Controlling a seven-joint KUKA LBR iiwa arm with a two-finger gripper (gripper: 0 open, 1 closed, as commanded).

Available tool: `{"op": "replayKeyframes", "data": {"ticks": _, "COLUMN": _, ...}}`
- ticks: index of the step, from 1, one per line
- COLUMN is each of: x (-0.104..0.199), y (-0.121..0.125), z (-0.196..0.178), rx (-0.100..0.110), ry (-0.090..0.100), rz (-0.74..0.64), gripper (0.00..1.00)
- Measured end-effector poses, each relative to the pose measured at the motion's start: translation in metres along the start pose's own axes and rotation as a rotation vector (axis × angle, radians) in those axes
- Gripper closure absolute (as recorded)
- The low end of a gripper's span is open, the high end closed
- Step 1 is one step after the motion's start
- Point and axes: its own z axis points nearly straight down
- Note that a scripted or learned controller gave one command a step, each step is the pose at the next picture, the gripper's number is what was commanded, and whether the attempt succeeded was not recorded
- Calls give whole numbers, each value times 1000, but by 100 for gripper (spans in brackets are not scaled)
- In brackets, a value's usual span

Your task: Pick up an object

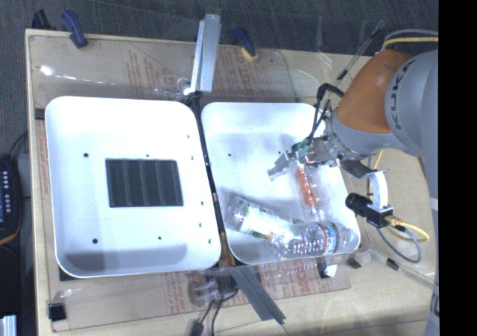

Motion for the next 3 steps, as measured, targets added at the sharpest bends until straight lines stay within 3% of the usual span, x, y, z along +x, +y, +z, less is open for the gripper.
{"op": "replayKeyframes", "data": {"ticks": 1, "x": 0, "y": 0, "z": 0, "rx": 0, "ry": 0, "rz": 0, "gripper": 0}}
{"op": "replayKeyframes", "data": {"ticks": 2, "x": 3, "y": -14, "z": 29, "rx": 4, "ry": 1, "rz": 32, "gripper": 0}}
{"op": "replayKeyframes", "data": {"ticks": 3, "x": 3, "y": -18, "z": -16, "rx": 0, "ry": 1, "rz": -41, "gripper": 0}}
